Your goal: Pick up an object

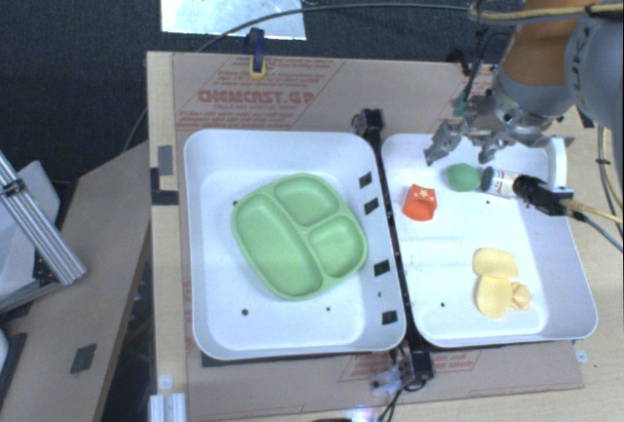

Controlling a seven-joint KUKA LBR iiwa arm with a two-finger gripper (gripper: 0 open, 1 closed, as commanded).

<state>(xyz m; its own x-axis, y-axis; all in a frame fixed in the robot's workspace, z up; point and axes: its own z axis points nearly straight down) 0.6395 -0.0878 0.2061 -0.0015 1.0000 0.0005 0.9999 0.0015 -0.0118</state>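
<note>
Starting at the left bin (210,167): found a green divided plate (297,235) lying flat near the middle, well apart from the arm. Crossing to the right bin (556,303): noted an orange-red piece (419,203) near the inner wall, then a small green lump (462,178) toward the far end, then a pair of yellow pieces (497,282) nearer the front, touching one another. Found the gripper (457,157) poised at the far end of the right bin, claw spread, nothing pinched, with the green lump just beside the tips and roughly in line with the gap. Judged as the likely target: the green lump, resting on the bin floor. Cannot tell from this slant how high the tips stand above it. Risks flagged: closing too high and pinching air; descending off-centre and nudging the rounded lump sideways; squeezing it out along the smooth floor. Also possible: brushing the far wall, given the closeness. Orange-red piece near enough to be bumped on a wide approach.
</note>
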